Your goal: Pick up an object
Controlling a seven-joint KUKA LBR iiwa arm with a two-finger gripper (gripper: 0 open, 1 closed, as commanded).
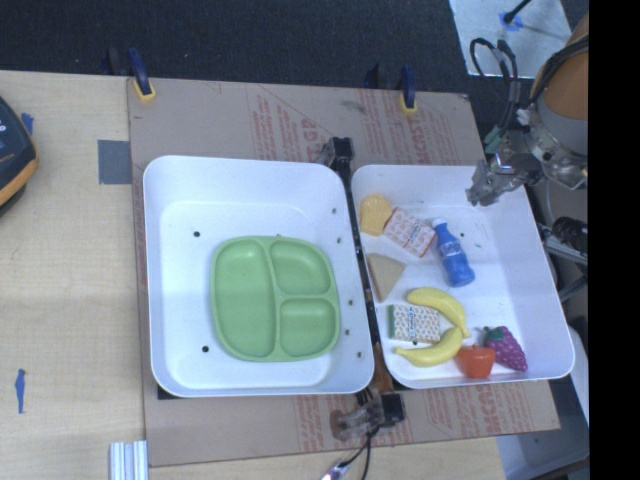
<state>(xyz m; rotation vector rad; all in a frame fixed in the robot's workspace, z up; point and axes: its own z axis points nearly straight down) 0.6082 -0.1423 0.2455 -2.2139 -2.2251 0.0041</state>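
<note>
The right bin (520, 268) holds several toy items: a blue bottle (453, 256), a yellow banana (440, 328), a small printed box (409, 232), a yellow round piece (376, 213), a tan wedge (384, 273), a printed card (415, 322), a red tomato (476, 361) and purple grapes (508, 347). My gripper (487, 185) hangs over the bin's far right corner, up and to the right of the blue bottle. Nothing shows between its fingers.
The left bin (170, 268) holds a green divided plate (274, 298). Blue clamps (141, 76) pin the cardboard base at the back edge. A dark device with an orange rim (12, 153) sits at the far left. Scissors (494, 56) lie on the floor behind the right bin.
</note>
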